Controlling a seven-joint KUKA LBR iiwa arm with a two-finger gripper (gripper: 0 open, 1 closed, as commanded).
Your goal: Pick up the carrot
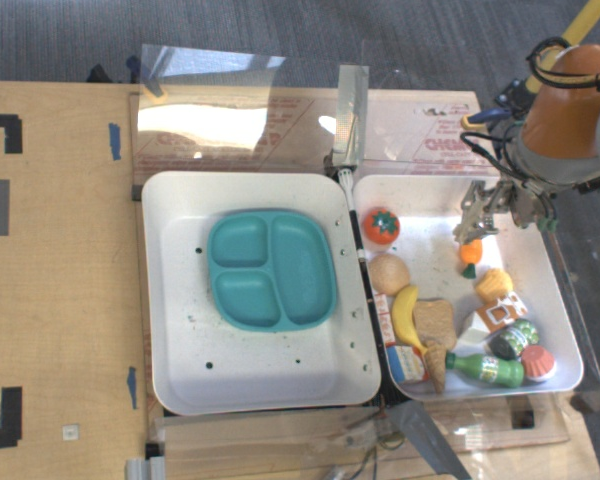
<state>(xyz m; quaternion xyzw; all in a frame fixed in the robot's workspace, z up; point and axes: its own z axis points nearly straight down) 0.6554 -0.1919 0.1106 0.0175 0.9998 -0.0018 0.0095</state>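
The carrot (470, 254) is a small orange piece with a green end, lying in the right bin (565, 298) near its upper middle. My gripper (474, 230) hangs from the grey and orange arm just above the carrot, at the carrot's far side, close to it or touching it. The carrot rests on the bin floor and I do not see it lifted.
The right bin also holds a tomato (382, 226), a tan roll (388, 273), a banana (407, 316), a bread slice (436, 323), a green bottle (485, 370) and several small packages beside the carrot. A teal divided plate (273, 268) sits in the left bin (170, 298).
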